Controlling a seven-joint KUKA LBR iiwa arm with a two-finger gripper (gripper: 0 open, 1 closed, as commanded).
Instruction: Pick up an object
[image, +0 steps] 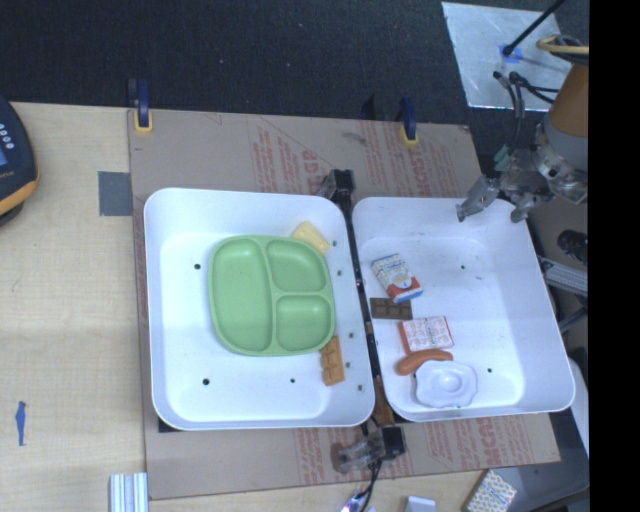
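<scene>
Two shallow white bins sit side by side on the worktop (70, 300), over a sheet of brown cardboard (250, 150) held by two clamps at its far edge. The left bin (170, 390) carries a green divided plate (270, 295) near its centre, a pale yellow piece (311, 237) touching the plate's rim at about one o'clock, and a small brown cracker-like piece (331, 361) just beside the plate at five o'clock.

The right bin (510, 300) holds the smaller things, gathered in its left half: a little white carton with blue and red print (396, 277), a dark brown bar (390, 308) just below it, a white and red printed packet (425, 333), a toy sausage (423, 361) touching the packet's lower edge, and a white fried-egg shape (444, 384) at about six o'clock in the bin.

The tool (497, 200) hangs at the right bin's far rim, around one o'clock (well apart from all the items); its two fingers are spread wide with nothing between them. The grey arm runs off toward three o'clock, with its orange band (570, 100) above the wrist.
</scene>
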